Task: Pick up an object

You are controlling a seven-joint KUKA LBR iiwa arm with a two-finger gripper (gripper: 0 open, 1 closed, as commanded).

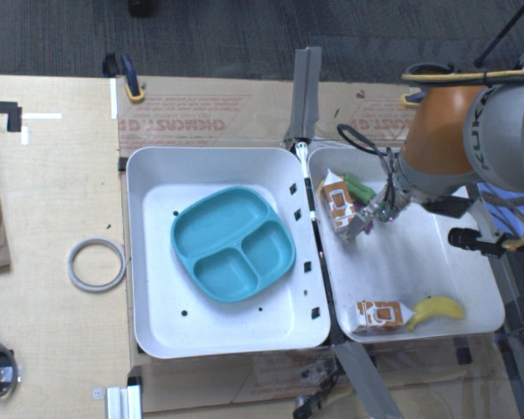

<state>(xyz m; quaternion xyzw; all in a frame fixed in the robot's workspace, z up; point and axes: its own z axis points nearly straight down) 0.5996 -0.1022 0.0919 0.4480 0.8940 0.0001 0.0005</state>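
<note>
In the right bin (437,273) a small orange-and-white carton (334,202) lies near the far left corner, with a green object (360,187) just behind it. My gripper (364,223) reaches down from the right and sits right against the carton's right side. A second orange-and-white carton (378,316) lies at the bin's near edge, and a yellow banana (437,310) rests beside it on the right.
The left bin (157,304) holds a teal divided plate (233,243). A grey ring (97,264) lies on the bench to the left of the bins. The grey arm with its orange band (441,133) hangs over the right bin's far right corner.
</note>
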